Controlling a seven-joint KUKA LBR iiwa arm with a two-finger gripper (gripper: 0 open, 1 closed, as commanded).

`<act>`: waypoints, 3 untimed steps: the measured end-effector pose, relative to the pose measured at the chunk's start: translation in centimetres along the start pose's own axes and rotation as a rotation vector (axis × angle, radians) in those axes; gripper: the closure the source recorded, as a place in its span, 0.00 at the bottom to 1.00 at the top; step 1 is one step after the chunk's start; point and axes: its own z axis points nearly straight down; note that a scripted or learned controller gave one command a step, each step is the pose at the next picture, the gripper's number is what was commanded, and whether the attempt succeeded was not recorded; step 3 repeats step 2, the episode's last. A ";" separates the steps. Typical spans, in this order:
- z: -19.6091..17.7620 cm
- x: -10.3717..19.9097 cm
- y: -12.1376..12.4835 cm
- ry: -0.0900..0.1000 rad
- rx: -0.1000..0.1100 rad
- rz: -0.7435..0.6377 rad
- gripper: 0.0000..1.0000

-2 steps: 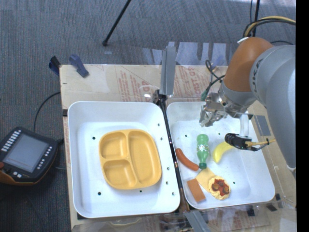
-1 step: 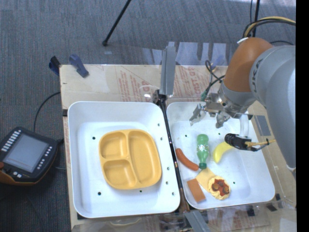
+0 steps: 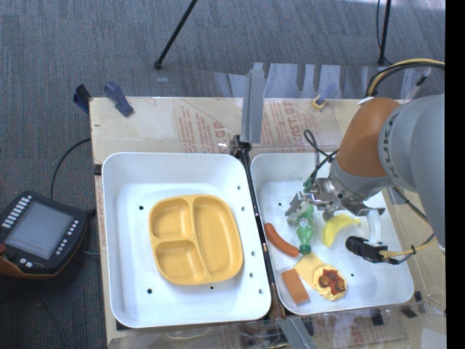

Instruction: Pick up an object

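My gripper (image 3: pixel 310 208) is low in the right bin (image 3: pixel 385 286), near its middle. It is open, with its grey fingers (image 3: pixel 296 207) spread to either side of the upper end of a green bottle (image 3: pixel 305 233), which lies on the bin floor. A yellow banana (image 3: pixel 337 227) rests just right of the bottle, close to the right finger. A red sausage (image 3: pixel 280 240) lies to the bottle's left. Nearer the front are an orange block (image 3: pixel 294 286) and a pizza slice (image 3: pixel 324 276).
The left bin (image 3: pixel 123 187) holds a yellow divided plate (image 3: pixel 195 238). The ridge between the bins (image 3: pixel 256 217) runs just left of the sausage. The arm's orange band (image 3: pixel 367 147) and grey body hang over the right bin's far right corner.
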 end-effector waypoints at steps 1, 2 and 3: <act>-0.9 -0.1 0.1 0.002 0.000 0.005 1.00; -14.1 5.9 2.5 0.000 -0.019 0.088 1.00; -14.1 5.9 2.5 0.000 -0.019 0.088 1.00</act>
